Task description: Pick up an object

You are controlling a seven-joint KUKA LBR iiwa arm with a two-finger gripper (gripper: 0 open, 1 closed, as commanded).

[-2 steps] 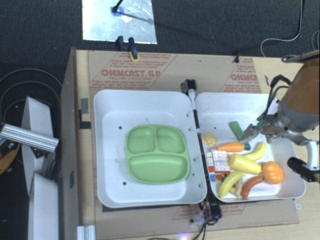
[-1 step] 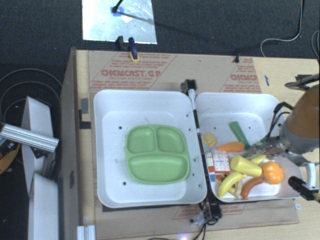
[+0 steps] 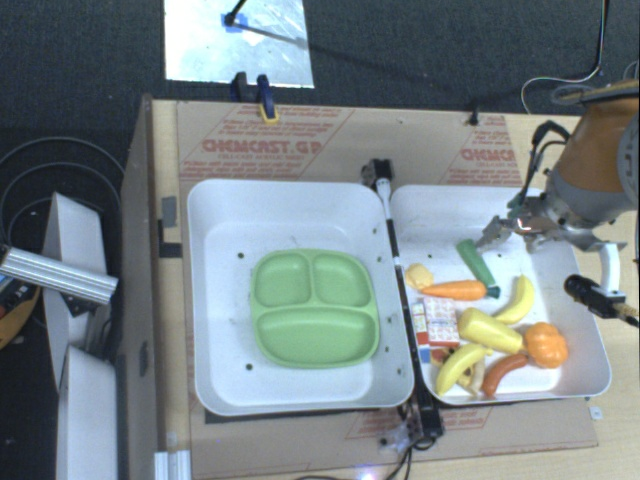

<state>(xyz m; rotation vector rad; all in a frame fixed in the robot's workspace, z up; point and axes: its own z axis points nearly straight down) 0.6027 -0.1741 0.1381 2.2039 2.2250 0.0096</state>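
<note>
The end effector [image 3: 512, 226] is hovering in the right bin [image 3: 598, 353] just beside the green cucumber [image 3: 476, 264] (whether it is open or closed I cannot tell), which is probably light, stiff, slippery plastic, best gripped across its middle.

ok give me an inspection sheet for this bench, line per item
surface: cardboard-lined bench bearing two white bins
job's things: right bin holds carrot, green stick, bananas, orange fruit, sausage, small carton
clutter: green divided plate in left bin
gripper: gripper above right bin's far side, holding nothing seen
cables: wires at upper right, loops at left
surroundings: dark floor, foil sheet
</note>
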